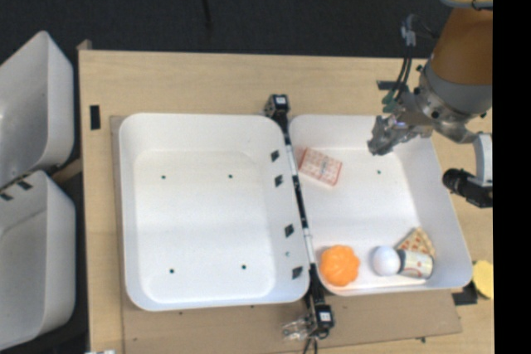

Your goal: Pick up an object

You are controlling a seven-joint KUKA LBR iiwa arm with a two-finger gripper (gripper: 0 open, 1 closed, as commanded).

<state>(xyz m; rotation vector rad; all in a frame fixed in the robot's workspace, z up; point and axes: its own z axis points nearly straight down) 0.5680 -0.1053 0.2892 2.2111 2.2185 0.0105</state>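
The pincer (383, 142) hangs over the right bin (431, 178), apart from the orange ball (339, 264).

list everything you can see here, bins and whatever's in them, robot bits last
bench: 1, light wood, under both bins
left bin: 1, white, left half of the bench
right bin: 1, white, right of the left bin, edges touching
packet: 1, pink and white, flat on the right bin's floor near its upper left
orange ball: 1, orange, right bin's lower left corner
white ball: 1, white, right of the orange ball at the bin's lower edge
cup: 1, pale with print, on its side against the white ball
wedge: 1, tan and red, just above the cup
arm: 1, grey with orange band, at right
pincer: 1, dark grey, over the right bin's upper part
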